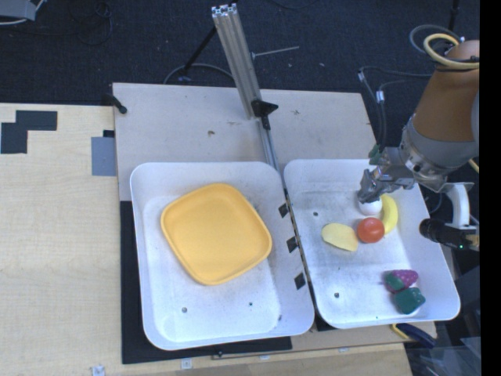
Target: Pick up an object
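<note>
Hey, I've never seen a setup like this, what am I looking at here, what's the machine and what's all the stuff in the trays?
One camera looks down at a slant on a bench. The grey and orange machine at the right is a robot arm; its claw hangs low over the right bin, above a small white object. Whether it grips anything can't be told. That bin also has a banana, a tomato, a pale yellow piece, plus purple and green items. The left bin holds a yellow plate.

No readable text, label or number shows on anything here.
</note>
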`<state>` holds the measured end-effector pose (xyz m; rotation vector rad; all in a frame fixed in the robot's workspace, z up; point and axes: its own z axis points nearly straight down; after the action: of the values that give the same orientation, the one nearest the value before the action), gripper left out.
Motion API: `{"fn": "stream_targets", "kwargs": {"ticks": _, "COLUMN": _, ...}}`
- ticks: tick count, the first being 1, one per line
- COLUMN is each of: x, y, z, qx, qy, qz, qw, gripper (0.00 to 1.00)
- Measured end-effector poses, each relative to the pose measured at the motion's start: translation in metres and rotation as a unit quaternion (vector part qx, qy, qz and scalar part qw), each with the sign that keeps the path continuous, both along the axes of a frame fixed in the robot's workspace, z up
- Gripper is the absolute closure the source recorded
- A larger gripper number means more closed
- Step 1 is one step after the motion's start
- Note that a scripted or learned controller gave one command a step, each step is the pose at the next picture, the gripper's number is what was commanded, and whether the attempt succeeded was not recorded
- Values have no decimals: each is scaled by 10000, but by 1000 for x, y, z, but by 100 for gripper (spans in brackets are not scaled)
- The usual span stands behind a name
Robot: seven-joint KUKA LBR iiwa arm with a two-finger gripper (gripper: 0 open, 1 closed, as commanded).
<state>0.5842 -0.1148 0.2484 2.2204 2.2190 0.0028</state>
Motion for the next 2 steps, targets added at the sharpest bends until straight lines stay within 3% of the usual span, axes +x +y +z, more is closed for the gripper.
{"fn": "stream_targets", "kwargs": {"ticks": 2, "x": -23, "y": 111, "z": -15, "qx": 8, "qy": 20, "qz": 24, "qw": 10000, "gripper": 100}}
